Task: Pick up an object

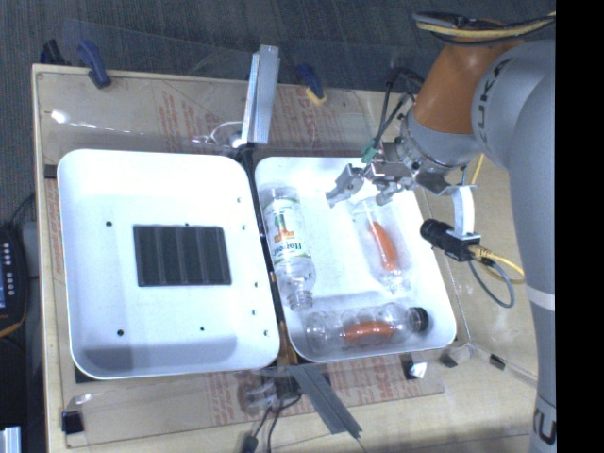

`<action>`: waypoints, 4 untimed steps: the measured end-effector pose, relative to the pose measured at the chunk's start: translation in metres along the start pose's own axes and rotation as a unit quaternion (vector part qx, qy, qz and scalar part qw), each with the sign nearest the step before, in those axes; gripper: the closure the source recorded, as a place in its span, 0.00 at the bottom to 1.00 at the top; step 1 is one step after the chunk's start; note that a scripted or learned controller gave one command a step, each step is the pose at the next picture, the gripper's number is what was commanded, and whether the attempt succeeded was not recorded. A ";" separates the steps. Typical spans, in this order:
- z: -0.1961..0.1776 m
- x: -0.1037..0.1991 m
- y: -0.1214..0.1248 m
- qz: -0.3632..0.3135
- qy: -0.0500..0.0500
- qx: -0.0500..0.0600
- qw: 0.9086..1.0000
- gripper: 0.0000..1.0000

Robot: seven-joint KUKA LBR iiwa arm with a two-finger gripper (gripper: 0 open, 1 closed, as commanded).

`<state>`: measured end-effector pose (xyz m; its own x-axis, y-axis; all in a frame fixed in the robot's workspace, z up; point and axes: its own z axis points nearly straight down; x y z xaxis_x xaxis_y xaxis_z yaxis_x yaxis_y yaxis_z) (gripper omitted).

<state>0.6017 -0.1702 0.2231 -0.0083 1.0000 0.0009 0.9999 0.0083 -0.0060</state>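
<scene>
Dark carpet lies around the bench (142, 390), which carries two shallow white bins side by side. The task asks only for some object, and the nearest candidate is the clear bottle with an orange thing inside (382, 243), lying flat in the right bin (326, 182) near its right wall. Its long axis runs from the upper left, close under the arm's tool, down toward the lower right, so one end is almost below the jaws (363, 185) and the rest stretches away from them toward the near side of the bin. The jaws hover at the upper part of the same bin, just beside that upper end; two metal fingers point left and down, and they seem spread a little with nothing between them, so I judge them open and without load. For the coming move this is the point that matters: the bottle lies below and slightly to the near side of the jaws, and a grip across its narrow width would need the fingers turned across that slanted axis. Further out, a second clear bottle with a label (286, 243) lies along the left wall of the right bin, nearly upright in the view, and a third one with orange contents (368, 327) lies along the near wall. The left bin (94, 196) holds a dark ribbed panel (182, 255).
</scene>
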 end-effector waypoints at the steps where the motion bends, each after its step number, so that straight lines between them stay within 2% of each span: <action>1: 0.000 0.000 0.000 0.000 0.000 0.000 1.000 0.00; 2: 0.003 -0.040 -0.025 0.000 0.000 0.000 1.000 0.00; 3: -0.001 -0.039 -0.046 -0.063 0.001 0.000 0.998 0.00; 4: 0.007 -0.037 -0.063 -0.138 0.001 0.000 0.990 0.00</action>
<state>0.5393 -0.2073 0.2163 -0.2821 0.9594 0.0037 0.9594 0.2821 -0.0057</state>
